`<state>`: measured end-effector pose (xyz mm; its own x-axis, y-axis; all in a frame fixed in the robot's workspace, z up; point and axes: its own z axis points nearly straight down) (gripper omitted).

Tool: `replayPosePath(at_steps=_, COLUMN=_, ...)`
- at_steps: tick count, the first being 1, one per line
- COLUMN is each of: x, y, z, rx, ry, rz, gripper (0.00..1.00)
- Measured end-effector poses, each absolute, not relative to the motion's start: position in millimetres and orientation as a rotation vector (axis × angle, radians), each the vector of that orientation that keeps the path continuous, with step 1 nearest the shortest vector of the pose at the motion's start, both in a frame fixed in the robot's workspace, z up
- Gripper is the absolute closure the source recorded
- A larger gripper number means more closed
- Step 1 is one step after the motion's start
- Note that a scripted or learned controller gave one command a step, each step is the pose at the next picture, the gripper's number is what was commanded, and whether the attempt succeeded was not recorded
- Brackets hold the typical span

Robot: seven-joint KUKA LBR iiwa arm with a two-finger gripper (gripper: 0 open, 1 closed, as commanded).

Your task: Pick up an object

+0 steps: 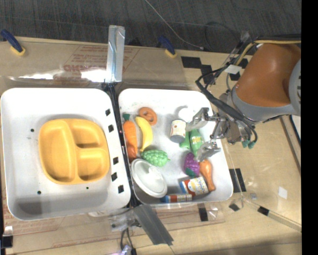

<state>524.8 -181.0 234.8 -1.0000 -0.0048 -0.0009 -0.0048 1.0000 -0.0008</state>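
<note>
On the left side of the counter (pixel 265 190), the left bin (pixel 15 158) held a yellow divided tray (pixel 74 149), lying flat near the bin's middle. Just beside it, the right bin (pixel 159 97) carried the loose items. Along its left wall lay a carrot (pixel 130 137), touching a banana (pixel 144 132), with an orange ring-shaped piece (pixel 146 114) just above them. Below the banana sat a green grape cluster (pixel 155 156), and under that a white lidded bowl (pixel 149 178). A red-and-blue marker-like item (pixel 177 198) lay along the bin's lower wall. Nearer the middle stood a small white cup (pixel 178 128). A green object (pixel 195 141) lay between the fingers (pixel 199 118), which stood apart, one above it and one below; whether they pressed on it could not be determined. Beneath the gripper (pixel 205 134) lay a purple item (pixel 191 164), an orange drumstick-shaped piece (pixel 206 173) and a small labelled can (pixel 196 185). The arm (pixel 265 84) reached in from the right.
</note>
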Motion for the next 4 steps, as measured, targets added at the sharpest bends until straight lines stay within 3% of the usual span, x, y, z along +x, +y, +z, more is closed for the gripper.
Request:
replayPosePath(at_steps=1, x=557.2, y=-195.1, z=93.8, rx=0.266, ry=3.127, rz=-0.001, gripper=0.0)
replayPosePath(at_steps=2, x=619.1, y=-143.0, z=96.4, rx=0.05, ry=3.133, rz=-0.018, gripper=0.0)
replayPosePath(at_steps=3, x=586.1, y=-90.2, z=92.7, rx=0.19, ry=3.133, rz=-0.001, gripper=0.0)
replayPosePath(at_steps=4, x=587.5, y=-88.4, z=103.5, rx=0.176, ry=3.132, rz=-0.001, gripper=1.0)
